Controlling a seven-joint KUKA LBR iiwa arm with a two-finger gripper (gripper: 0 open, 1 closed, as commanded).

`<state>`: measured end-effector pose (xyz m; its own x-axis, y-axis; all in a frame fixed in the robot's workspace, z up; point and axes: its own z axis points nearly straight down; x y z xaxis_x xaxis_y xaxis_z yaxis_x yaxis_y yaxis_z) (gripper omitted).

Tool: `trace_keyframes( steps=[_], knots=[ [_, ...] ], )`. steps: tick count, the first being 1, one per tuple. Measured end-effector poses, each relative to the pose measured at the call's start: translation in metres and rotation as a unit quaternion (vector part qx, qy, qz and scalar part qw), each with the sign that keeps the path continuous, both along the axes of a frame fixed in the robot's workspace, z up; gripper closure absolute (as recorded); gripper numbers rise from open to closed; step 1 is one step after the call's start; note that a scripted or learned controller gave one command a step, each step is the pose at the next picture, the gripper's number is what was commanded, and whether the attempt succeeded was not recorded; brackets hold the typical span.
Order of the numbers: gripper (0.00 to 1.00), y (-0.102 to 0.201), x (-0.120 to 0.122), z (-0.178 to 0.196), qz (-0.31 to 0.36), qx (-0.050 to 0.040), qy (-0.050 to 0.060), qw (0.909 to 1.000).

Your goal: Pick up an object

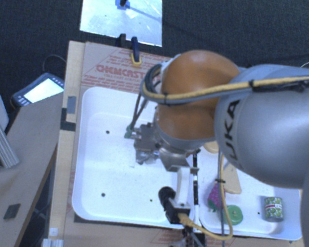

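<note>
Hand (146, 147) is what I make out as the grey block under the orange wrist shell, over the middle of the left bin (100, 141), nearer its far edge than its near one. From this angle I cannot tell whether it is open or closed, and I see nothing gripped in it. The white floor below it looks bare.

Everything worth picking lies in the right bin (252, 222), so the relation that matters is sideways. The targets are off to the hand's right in the picture, across the wall shared by the two bins, and closer to the near edge.

A purple object (214, 197) sits just past that shared wall and is the closest candidate. A green disc (234, 215) is just beside it, toward the near edge. A tan piece (232, 181) lies behind them with its long axis running roughly from far edge to near edge, its far end hidden under the arm. A small green-labelled can (272, 208) stands well apart, toward the right bin's near right corner.

My judgement is that the next move is a lift over the shared wall, then a descent on the purple object or the disc. A yellow cable (214, 225) hangs right across that pair, so my view of them is partly blocked.
</note>
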<state>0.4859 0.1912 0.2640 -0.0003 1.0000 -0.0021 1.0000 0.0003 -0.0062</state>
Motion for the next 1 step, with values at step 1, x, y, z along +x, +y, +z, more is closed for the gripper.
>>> trace_keyframes(
  steps=[1],
  knots=[
    [1.0,-0.0152,-0.001,-0.1179,-0.001,-0.0005,0.001,1.0]
  ],
)
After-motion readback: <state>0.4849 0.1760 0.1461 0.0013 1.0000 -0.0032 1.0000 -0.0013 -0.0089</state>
